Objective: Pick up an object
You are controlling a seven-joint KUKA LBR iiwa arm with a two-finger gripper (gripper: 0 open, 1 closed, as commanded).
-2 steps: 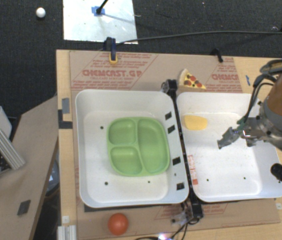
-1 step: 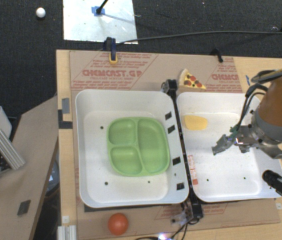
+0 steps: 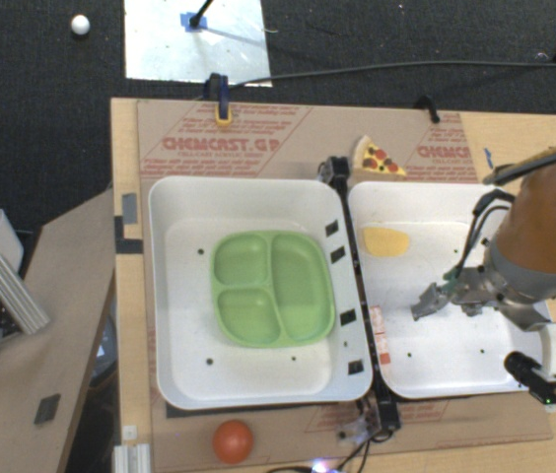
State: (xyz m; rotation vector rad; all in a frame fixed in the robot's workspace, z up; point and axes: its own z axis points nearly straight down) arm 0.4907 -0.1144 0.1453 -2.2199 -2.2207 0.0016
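A flat yellow piece (image 3: 386,241) lies in the right bin (image 3: 426,368) near its far left corner. A green divided plate (image 3: 273,287) rests in the middle of the left bin (image 3: 184,363). My gripper (image 3: 434,302) reaches in from the right and hangs low over the middle of the right bin, a short way to the near right of the yellow piece and apart from it. Nothing shows in the gripper. The orange band (image 3: 554,215) and grey wrist cover the right part of that bin.
A toy pizza slice (image 3: 379,159) lies on the bench just beyond the right bin. A red-orange ball (image 3: 232,440) sits in front of the left bin. Black clips line the ridge between the bins (image 3: 349,294).
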